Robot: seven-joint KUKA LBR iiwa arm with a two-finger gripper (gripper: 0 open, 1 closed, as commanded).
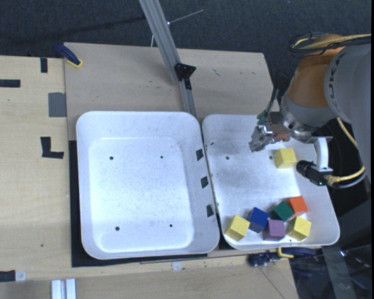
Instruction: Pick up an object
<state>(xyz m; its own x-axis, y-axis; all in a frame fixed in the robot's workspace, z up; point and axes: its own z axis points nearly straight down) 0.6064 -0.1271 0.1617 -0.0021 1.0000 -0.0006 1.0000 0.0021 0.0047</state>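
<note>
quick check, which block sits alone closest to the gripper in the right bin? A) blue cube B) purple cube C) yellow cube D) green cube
C: a small yellow cube lies by itself in the upper part of the shallow white right bin, just beside the two-finger gripper, while the blue cube, purple cube and green cube sit clustered near the bin's lower edge.

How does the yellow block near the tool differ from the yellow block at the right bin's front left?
The yellow block by the tool lies alone in the upper part of the right bin; the front-left yellow block touches the blue block in the cluster. The first sits just right of the tool; the second lies far from it. Both look alike in colour and size.
</note>
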